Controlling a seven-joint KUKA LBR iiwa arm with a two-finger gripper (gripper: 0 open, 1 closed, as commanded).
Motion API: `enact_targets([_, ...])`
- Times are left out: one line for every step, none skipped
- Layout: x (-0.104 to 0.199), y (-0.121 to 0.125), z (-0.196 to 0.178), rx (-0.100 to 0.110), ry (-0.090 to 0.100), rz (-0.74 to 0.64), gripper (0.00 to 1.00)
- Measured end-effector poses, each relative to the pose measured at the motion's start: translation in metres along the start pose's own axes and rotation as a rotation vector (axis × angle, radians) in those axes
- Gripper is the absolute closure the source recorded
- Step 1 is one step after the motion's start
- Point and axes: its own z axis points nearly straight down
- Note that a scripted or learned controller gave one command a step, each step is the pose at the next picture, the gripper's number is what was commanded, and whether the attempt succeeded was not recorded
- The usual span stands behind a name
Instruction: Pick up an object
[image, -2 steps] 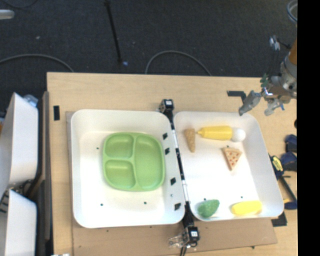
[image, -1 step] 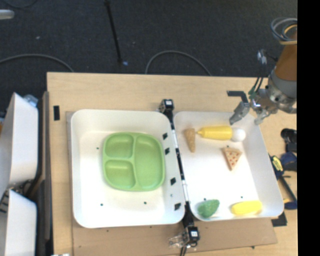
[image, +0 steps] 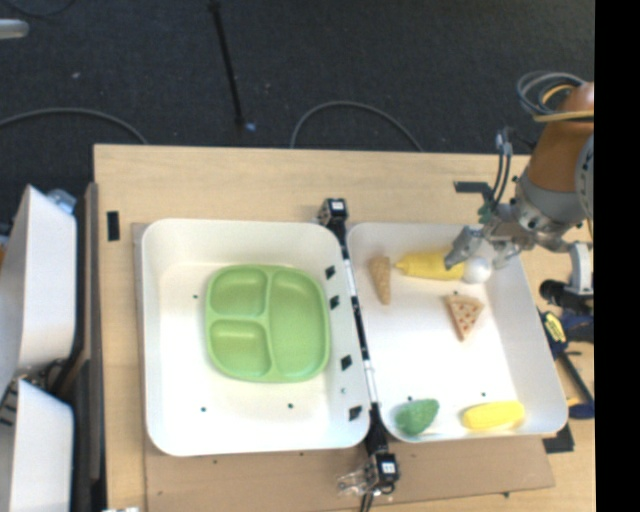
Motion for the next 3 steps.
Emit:
enact_targets([-0.002, -0.004, 0.054, 0.014, 0.0, -0.001, 0.0])
enact_targets([-0.003, -0.004, 0.041, 0.016, 0.002, -0.002, 1.0])
enact_targets([0.006, -0.002, -0.015, -0.011, -0.001, -0.003, 1.0])
